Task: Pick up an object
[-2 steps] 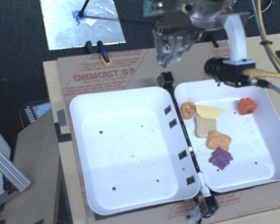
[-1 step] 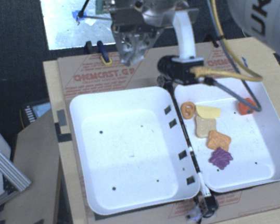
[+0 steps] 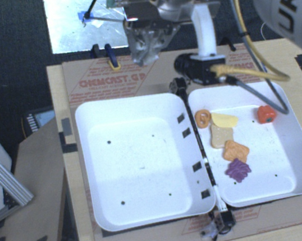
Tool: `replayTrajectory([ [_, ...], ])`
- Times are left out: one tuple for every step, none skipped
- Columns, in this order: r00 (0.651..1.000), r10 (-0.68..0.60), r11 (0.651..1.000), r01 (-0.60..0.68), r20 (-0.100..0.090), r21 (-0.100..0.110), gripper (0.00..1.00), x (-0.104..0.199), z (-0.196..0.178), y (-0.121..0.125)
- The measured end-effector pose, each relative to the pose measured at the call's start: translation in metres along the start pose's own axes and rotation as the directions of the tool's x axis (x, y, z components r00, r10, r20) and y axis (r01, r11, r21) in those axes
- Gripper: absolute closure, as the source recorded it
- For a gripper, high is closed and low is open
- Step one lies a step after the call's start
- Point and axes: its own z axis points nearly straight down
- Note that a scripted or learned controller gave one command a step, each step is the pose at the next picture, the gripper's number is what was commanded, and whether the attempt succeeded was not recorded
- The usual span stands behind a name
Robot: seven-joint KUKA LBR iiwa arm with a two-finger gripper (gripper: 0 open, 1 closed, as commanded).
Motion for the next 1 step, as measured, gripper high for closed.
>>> replayTrajectory([
  [1.0,0.006,1.0,-0.006,0.003,0.004,1.0,-0.0006,0.0126,0.0122],
])
